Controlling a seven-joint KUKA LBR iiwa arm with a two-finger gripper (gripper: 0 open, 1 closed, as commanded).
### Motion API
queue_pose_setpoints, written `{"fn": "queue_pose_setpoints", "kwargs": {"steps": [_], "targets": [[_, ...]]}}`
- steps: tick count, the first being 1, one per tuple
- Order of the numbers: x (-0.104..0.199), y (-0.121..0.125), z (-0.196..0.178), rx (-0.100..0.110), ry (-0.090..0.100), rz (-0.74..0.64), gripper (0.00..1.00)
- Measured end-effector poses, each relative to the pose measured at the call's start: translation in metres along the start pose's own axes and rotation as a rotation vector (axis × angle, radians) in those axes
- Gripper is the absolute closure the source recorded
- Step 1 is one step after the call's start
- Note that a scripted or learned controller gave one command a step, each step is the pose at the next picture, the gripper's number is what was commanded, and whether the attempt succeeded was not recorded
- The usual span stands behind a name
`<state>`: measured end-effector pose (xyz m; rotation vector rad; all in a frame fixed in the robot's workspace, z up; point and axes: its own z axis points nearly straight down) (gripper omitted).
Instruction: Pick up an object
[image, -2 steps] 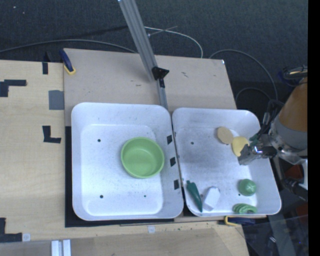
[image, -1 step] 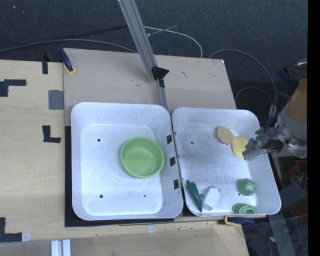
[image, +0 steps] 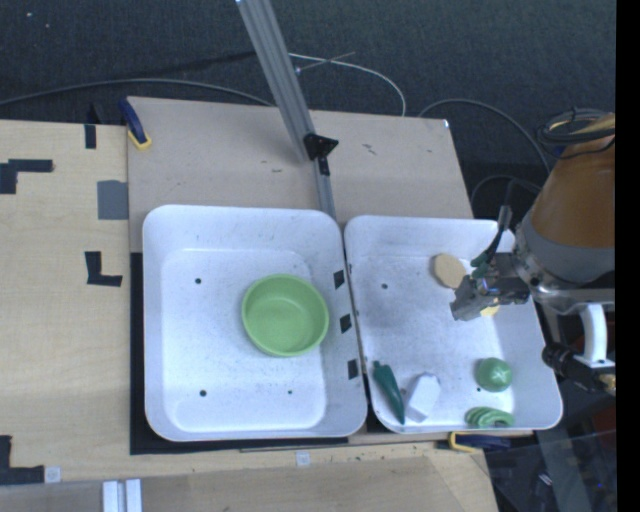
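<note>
Two white bins sit side by side on the desk (image: 230, 160). Left bin (image: 180, 330) has a green bowl (image: 286, 315) near its middle. Right bin (image: 400, 300) holds the small stuff: tan piece (image: 449, 268) at the far side, green ball (image: 493, 374), white block (image: 424, 392), dark green tool-shaped item (image: 388, 392) and a flat green piece (image: 488, 417) along the near edge. Arm (image: 575, 215) comes in from the right w/ the tool (image: 475, 298) low over the right bin, just beside the tan piece, which looks like the likely target. Can't tell the tool's state, too small & dark. Risks, imo: tool lands beside the tan piece & nudges it to the wall, or closes on nothing. Desk is tan board w/ dark tape marks; dark floor w/ cables beyond, a grey pole (image: 285, 80) slants in
</note>
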<state>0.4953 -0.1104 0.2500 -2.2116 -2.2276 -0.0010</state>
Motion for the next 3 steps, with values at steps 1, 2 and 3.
{"fn": "queue_pose_setpoints", "kwargs": {"steps": [1, 2, 3], "targets": [[0.052, 0.008, -0.004, 0.000, 0.000, 0.000, 1.00], [0.106, 0.018, 0.012, 0.003, -0.001, 0.000, 1.00], [0.163, 0.016, 0.007, 0.001, -0.001, -0.001, 1.00]]}}
